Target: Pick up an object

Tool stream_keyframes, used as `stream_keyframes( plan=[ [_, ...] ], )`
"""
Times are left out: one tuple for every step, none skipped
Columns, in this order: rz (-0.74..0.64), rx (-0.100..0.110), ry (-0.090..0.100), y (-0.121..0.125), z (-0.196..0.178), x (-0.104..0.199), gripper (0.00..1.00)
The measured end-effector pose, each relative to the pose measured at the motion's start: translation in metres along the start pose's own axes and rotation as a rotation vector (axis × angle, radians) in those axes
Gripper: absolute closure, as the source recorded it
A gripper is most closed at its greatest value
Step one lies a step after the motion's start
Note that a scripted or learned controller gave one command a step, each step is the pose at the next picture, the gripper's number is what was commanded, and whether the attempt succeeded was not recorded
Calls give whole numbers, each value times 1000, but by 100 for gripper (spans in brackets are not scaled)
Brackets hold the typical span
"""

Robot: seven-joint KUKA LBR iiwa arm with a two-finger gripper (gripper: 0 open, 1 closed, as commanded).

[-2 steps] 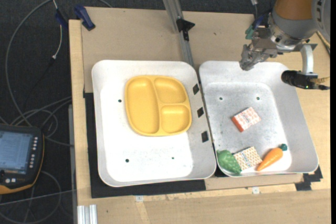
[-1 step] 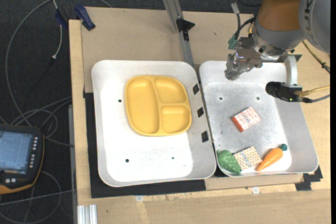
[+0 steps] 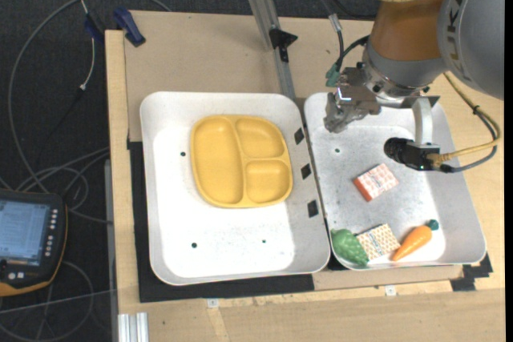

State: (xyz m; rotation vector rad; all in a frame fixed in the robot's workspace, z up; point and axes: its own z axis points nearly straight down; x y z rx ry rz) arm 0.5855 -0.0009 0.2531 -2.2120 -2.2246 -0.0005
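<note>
Objects for picking lie in the right bin (image 3: 453, 196), below the end effector (image 3: 343, 112), which hovers over that bin's upper-left corner; whether it is wide or narrow I cannot tell from this slanted view, and nothing is visibly held. From the end effector, the orange-and-white box (image 3: 375, 182) sits nearest, toward five o'clock, alone on bare bin floor. Farther along the same direction, against the bin's lower edge, a green vegetable (image 3: 349, 246), a patterned cracker-like block (image 3: 377, 240) and a toy carrot (image 3: 413, 243) crowd together, touching or nearly so. A yellow divided plate (image 3: 240, 159) rests in the left bin (image 3: 164, 196), at about eight o'clock. The likely risk: a descent here would close on bare floor, and a try at the crowded cluster could nudge neighbours or pinch against the bin wall.
</note>
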Motion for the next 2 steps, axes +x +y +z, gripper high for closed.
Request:
stream_keyframes(
  plan=[
    [0, 2, -1, -20, 13, 43, 100],
    [0, 3, -1, -41, 26, 92, 100]
  ],
)
